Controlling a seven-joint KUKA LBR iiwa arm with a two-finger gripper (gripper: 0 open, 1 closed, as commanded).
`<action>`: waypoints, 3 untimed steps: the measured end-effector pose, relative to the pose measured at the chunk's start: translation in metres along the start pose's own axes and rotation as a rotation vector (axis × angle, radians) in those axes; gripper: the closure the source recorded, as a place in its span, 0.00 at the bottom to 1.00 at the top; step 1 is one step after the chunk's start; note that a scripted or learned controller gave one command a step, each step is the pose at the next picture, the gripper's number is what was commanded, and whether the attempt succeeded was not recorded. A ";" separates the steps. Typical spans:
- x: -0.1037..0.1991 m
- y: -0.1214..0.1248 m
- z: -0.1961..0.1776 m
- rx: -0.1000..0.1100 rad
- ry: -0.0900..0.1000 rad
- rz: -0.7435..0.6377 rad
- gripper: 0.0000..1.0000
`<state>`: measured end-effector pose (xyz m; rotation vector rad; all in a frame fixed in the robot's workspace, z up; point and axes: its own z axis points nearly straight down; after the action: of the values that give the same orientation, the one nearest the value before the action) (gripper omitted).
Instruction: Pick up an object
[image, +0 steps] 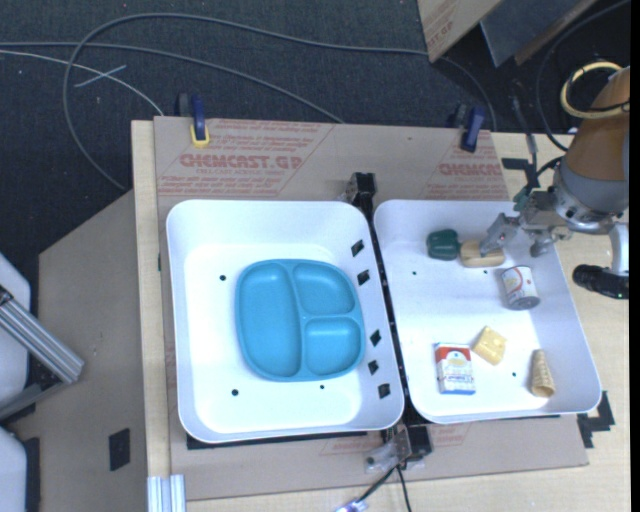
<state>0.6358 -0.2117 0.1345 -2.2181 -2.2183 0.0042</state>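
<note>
My gripper (520, 236) hangs over the back of the right bin (420, 300), its fingers spread open with nothing between them. Just left of its left finger (496, 238) lies a tan, bread-like piece (481, 258), and beside that a dark green lump (443, 243). A small tin can (518, 287) lies on its side a little below the gripper. Nearer the front sit a yellow cheese wedge (489, 345), a red and white box (455, 368) and a tan cone (541, 373).
The left bin (200, 260) holds a blue divided plate (300, 318). A ridge with black clips (372, 300) separates the two bins. The arm's grey and orange body (595, 160) rises at the right edge, with cables behind it.
</note>
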 end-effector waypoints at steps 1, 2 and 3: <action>0.000 0.002 -0.015 -0.007 -0.002 -0.001 1.00; -0.003 -0.004 -0.062 -0.010 -0.003 0.000 1.00; -0.005 -0.002 -0.128 -0.014 -0.004 -0.001 1.00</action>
<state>0.6341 -0.2165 0.2623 -2.2262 -2.2281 -0.0065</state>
